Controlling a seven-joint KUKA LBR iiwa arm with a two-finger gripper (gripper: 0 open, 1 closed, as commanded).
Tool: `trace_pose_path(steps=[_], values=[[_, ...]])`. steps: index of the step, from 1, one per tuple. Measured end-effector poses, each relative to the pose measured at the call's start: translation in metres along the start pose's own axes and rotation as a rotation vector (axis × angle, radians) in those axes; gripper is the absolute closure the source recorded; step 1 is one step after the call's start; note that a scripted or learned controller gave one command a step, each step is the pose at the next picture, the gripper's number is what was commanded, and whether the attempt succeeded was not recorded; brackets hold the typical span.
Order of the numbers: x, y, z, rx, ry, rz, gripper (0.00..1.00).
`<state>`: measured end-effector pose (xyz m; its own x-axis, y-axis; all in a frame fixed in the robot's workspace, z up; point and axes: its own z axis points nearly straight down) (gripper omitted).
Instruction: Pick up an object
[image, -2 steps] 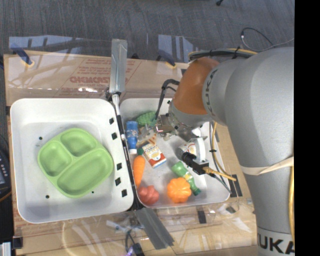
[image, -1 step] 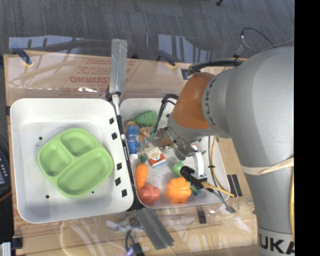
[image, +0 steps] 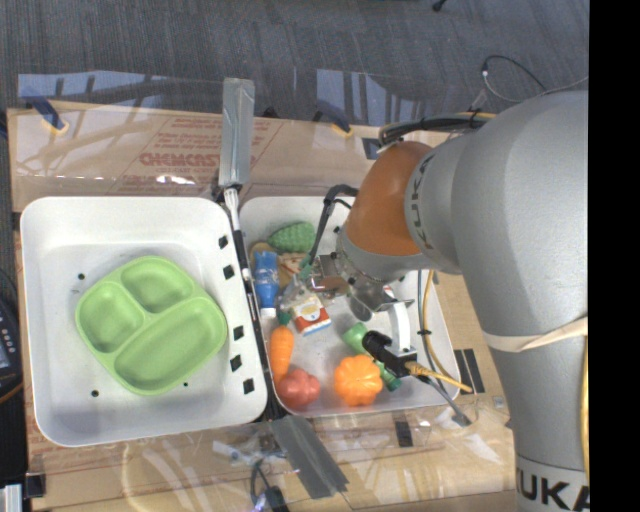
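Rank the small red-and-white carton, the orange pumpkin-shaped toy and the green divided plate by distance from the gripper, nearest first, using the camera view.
Measured from the gripper in the right bin:
1. Red-and-white carton, just below the gripper.
2. Orange pumpkin-shaped toy, lower, near the right bin's front edge.
3. Green divided plate, away in the left bin.

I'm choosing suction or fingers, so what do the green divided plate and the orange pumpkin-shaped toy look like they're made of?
Green divided plate: likely moulded plastic, matte, with even colour and soft rounded ridges. Orange pumpkin-shaped toy: probably smooth plastic or rubber, slightly glossy, with a ribbed surface; hardness cannot be judged.
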<state>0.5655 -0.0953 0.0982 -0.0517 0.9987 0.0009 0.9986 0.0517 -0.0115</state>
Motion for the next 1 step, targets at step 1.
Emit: trace_pose_path(steps=[1], values=[[-0.0005,-0.0039,-0.092,-0.008,-0.001,-0.111,1.0]])
